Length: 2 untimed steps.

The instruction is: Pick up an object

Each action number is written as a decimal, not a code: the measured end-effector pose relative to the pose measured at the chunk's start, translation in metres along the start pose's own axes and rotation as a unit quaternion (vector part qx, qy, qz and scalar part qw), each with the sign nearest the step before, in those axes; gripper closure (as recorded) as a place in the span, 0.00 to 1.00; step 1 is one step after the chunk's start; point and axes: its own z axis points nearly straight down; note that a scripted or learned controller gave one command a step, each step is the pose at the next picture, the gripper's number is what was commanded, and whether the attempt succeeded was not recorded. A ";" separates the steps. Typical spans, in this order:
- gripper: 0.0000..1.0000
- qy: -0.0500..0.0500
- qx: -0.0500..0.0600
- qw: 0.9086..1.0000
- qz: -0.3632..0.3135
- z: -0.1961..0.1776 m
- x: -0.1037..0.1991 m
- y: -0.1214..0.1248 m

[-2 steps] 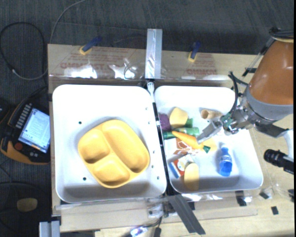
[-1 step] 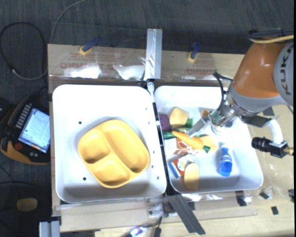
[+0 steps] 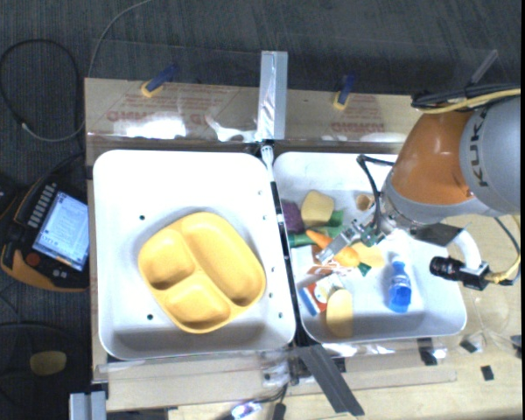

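The right bin [image 3: 437, 318] holds a heap of small objects. Among them are a tan block [image 3: 317, 206], a green piece [image 3: 334, 220], a purple piece [image 3: 291, 217], an orange carrot-like piece [image 3: 318, 237], a blue bottle [image 3: 399, 287], a tan rounded piece [image 3: 339, 312] and a red-and-white item [image 3: 309, 297]. My gripper [image 3: 339, 247] reaches in from the right and hangs low over the middle of the heap. It is just right of the orange piece and above a yellow-orange item [image 3: 350, 257]. Nothing is seen held in it.
The left bin [image 3: 122, 191] holds a yellow divided plate [image 3: 201, 271]. A raised ridge [image 3: 280, 261] separates the two bins. The arm's orange band [image 3: 429, 160] looms over the right bin's back right corner. A black cable fitting [image 3: 459, 269] sits at the right rim.
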 end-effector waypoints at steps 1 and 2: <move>0.00 0.012 0.014 1.000 0.007 -0.063 0.044 0.022; 0.00 0.008 0.010 0.997 0.079 0.031 0.001 0.020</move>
